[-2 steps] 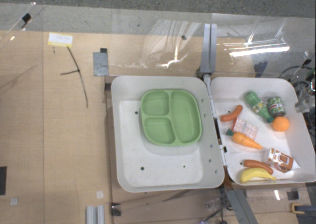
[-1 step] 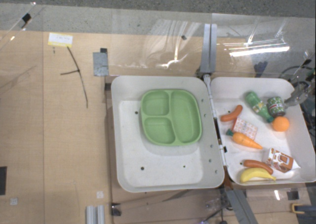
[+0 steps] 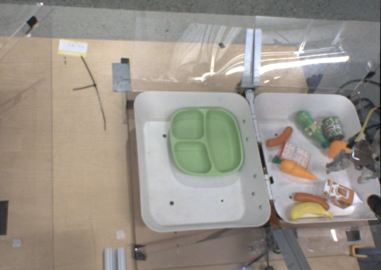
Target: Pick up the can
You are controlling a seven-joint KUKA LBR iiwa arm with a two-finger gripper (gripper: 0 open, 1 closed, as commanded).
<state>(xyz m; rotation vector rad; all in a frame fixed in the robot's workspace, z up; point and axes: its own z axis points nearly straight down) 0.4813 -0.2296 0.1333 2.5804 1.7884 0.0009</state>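
**Gripper low at the right bin's edge, can not yet taken**

From where I stand, the can (image 3: 332,127) lies in the far right part of the right bin (image 3: 280,108), dark green with a red-and-white label, just beside a green bottle (image 3: 311,126) on its left and with an orange piece (image 3: 337,147) close below it. The gripper (image 3: 348,159) sits nearer the bin's right rim, just below that orange piece — metal parts and cables, cut off by the picture's edge. Whether it is spread or closed I cannot tell; nothing shows between its tips.

To do this step well, I judge it should come over the can's middle and close across its short width, staying clear of the bottle — the two sit so close that one fingertip could catch the bottle instead.

The can's label is too small to read, and whether it stands or lies tilted is hard to make out. The left bin (image 3: 149,203) holds a green divided tray (image 3: 206,141).
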